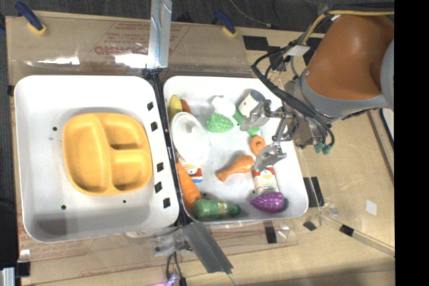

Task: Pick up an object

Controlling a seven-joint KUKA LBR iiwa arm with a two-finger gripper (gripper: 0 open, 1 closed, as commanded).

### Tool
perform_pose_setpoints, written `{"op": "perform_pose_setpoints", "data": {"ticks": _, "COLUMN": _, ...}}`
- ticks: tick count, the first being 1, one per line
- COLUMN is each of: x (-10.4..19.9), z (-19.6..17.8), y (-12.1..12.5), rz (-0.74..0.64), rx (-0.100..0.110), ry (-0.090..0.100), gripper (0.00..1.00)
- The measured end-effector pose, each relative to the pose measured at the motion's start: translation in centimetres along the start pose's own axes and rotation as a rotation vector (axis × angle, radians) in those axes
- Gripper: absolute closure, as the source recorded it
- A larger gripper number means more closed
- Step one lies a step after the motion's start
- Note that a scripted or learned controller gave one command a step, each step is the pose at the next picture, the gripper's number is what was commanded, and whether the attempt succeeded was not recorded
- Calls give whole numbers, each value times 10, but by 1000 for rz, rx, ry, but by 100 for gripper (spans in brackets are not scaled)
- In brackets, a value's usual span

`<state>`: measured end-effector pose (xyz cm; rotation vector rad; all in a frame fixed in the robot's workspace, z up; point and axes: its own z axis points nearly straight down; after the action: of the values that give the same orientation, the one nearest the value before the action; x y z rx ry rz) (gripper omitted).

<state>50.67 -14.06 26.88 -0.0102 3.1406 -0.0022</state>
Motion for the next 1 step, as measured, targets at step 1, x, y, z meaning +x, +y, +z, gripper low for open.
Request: {"op": "perform_pose_setpoints", "data": {"ticks": 1, "x": 4, "z": 154, "y": -56, "rz": -34, "rx": -5, "ry": 10, "gripper": 0}}
